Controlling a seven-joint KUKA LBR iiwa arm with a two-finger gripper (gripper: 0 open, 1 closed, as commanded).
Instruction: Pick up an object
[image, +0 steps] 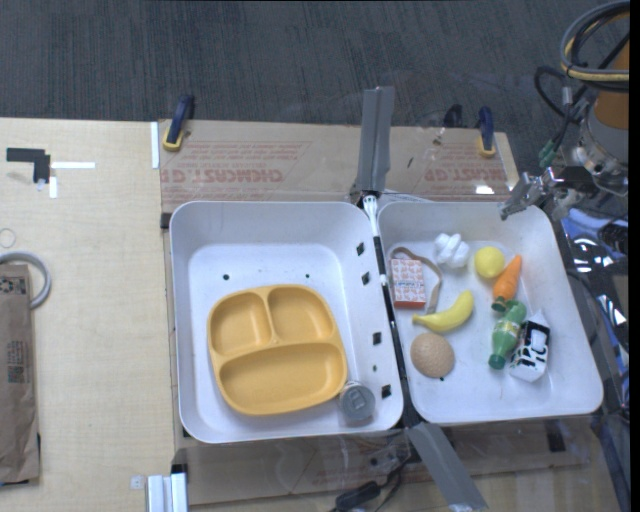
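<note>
Two shallow white bins sit side by side on the bench. Left bin (190, 330): a yellow divided plate (277, 347) across its middle, tilted slightly; a small grey cap (357, 402) just beside the plate's lower right corner, near the bin's front right corner. Right bin (570, 400), left to right: a red-and-white packet (407, 281) with a tan loop near the left wall; a beige egg-shaped ball (432, 354) toward the front; a yellow banana (447, 312) between packet and ball; a small white lump (451, 249) near the back; a yellow lemon (488, 261); an orange carrot (508, 277); a green bottle (506, 333); a black-and-white carton (531, 350) touching the bottle, nearest the right wall. Gripper (525, 195): poised over the right bin's back right corner, nothing seen in it; its opening cannot be made out. Handling estimate: the toy foods look light, rigid and smooth; the banana seems best taken across its narrow mid-section, being well clear of the walls.
</note>
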